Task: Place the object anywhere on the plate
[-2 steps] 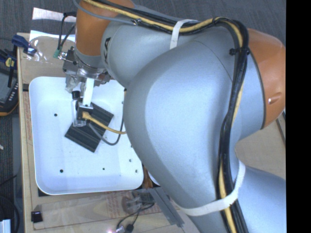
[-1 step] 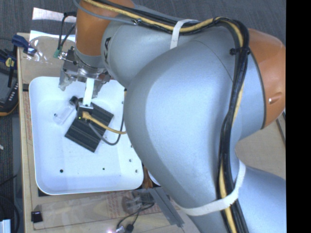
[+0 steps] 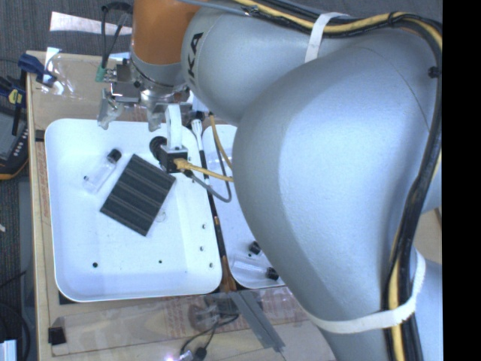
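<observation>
- The gripper (image 3: 131,115) hangs over the far edge of the left bin (image 3: 60,224). Its jaws look spread, with bare bin floor showing between them and nothing pinched.
- The object, a small clear vial (image 3: 100,171) with a black cap, lies on the bin floor toward the near side from the jaws and a little left of them.
- The vial's long axis runs on a diagonal, with the cap end nearer the jaws.
- The dark ribbed plate (image 3: 137,194) lies flat just past the vial, down and right from the jaws. The vial is just beside its left edge, not on it.
- My guess is the jaws must drop toward the vial and turn to close across that diagonal.
</observation>
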{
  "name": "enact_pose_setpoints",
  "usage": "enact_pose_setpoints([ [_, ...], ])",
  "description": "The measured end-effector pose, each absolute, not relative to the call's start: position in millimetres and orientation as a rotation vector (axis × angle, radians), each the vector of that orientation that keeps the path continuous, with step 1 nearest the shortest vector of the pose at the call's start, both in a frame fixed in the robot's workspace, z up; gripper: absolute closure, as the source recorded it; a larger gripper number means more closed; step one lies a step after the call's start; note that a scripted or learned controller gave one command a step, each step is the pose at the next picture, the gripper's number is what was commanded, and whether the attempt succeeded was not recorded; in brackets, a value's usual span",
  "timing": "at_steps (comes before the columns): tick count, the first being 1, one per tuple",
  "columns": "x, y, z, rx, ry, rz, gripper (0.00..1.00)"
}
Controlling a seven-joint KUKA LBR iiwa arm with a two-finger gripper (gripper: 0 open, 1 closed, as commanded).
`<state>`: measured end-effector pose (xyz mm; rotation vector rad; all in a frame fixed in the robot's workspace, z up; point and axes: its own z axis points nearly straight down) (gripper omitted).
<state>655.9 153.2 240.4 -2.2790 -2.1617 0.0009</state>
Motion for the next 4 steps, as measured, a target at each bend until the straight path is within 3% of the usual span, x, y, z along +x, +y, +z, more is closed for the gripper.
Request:
enact_pose_setpoints([
  [1,655.4,156,250,-2.269,-2.171,0.003,1.00],
  [2,656.0,170,370,-2.561,-1.820,-0.001,1.00],
  [3,590.1,203,268,-2.670,-1.651,0.012,1.00],
  [4,522.6,72,220,-2.630,-1.715,0.009,1.00],
])
